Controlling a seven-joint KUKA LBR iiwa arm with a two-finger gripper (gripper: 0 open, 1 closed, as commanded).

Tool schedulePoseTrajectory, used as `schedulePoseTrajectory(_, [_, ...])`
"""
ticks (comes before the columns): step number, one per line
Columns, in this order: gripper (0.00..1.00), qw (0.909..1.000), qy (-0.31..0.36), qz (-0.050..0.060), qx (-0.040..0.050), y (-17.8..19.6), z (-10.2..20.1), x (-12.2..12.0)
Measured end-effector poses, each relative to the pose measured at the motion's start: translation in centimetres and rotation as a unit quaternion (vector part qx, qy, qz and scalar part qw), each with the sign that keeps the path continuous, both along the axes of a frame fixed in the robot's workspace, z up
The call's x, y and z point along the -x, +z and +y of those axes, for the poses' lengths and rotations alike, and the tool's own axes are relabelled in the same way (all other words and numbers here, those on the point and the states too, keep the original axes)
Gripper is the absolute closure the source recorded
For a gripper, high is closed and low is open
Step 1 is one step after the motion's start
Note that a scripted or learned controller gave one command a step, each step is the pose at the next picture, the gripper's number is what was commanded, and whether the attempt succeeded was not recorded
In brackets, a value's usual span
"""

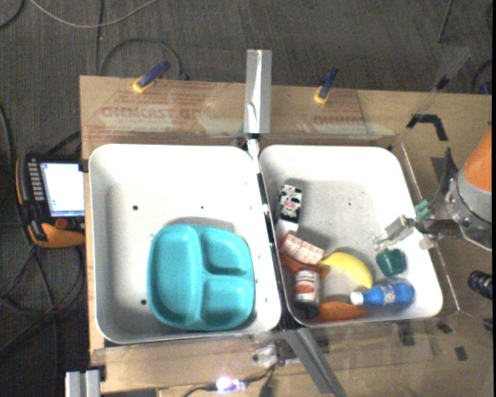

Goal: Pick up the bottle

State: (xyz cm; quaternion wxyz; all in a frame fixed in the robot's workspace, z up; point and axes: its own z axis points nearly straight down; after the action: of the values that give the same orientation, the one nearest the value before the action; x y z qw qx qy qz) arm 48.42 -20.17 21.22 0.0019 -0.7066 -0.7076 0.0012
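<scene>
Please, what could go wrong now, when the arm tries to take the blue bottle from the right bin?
1. The blue bottle lies on its side near the bin wall, so it may roll or leave the end effector little room.
2. The green cup, banana and carrot crowd it, so one may be bumped or grabbed instead.

We are seeing the arm [479,190] cut off at the view's right side, only its orange band and grey wrist showing. We are not making out whether the gripper [401,230] is touching the right bin's [347,160] right wall. The bottle's [385,295] label is too blurred to read. The carrot [337,310] is lying partly hidden behind the bin's front rim.
</scene>
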Motion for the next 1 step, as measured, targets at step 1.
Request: schedulePoseTrajectory(1, [0.0,1.0,-0.003,-0.001,-0.0004,-9.83,-0.22,0.01])
